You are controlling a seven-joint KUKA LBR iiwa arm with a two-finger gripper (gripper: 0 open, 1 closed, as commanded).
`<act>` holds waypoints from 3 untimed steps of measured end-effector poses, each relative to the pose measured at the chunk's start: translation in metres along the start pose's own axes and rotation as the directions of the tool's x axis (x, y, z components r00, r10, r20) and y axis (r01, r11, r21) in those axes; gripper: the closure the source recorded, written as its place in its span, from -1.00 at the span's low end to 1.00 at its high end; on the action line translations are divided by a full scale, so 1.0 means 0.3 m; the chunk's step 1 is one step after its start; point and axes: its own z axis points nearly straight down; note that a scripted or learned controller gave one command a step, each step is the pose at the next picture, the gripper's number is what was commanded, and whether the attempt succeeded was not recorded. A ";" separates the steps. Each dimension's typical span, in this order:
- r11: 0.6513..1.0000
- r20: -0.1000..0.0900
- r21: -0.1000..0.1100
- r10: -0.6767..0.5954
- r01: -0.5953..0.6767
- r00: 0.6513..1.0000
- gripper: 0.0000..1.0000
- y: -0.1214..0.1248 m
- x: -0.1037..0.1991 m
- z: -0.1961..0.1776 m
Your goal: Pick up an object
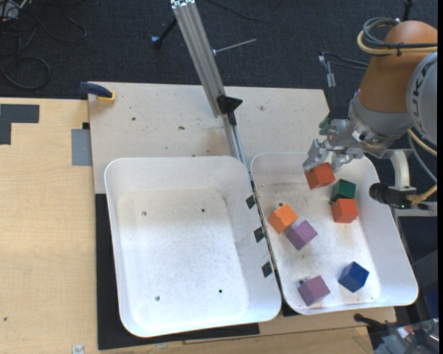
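**Lifting a red-orange cube at the far end of the right bin**

Hovering over the far part of the right bin point(399, 271), the end effector point(326, 161), with a red-orange cube point(321, 175) sitting right at its fingertips. Appearing to pinch the cube narrowly, though contact on both faces being hard to confirm from this slanted angle; possibly only touching from above.

Doing the step well, as a judgement: keeping the squeeze steady, rising straight up, avoiding any sideways drag until clear of the bin wall. Checking that the cube is coming up with the fingers rather than slipping back.

Lying just beside on the right, a green cube point(345, 189) and below it a second red cube point(345, 210), both close enough to be nudged by a swing toward the right. Resting nearer the bin's left wall, an orange cube point(283, 217) touching a purple cube point(302, 234). Sitting at the near end, well apart, another purple cube point(313, 290) and a blue cube point(354, 276).

Offering the most open room: straight above, and leftward over the left bin point(133, 198), bare of objects. Minding the slanted metal rail point(203, 54) rising beyond the bins' shared edge.
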 end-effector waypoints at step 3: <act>1.000 -0.003 0.009 -0.004 0.004 1.000 1.00 -0.067 0.362 -0.094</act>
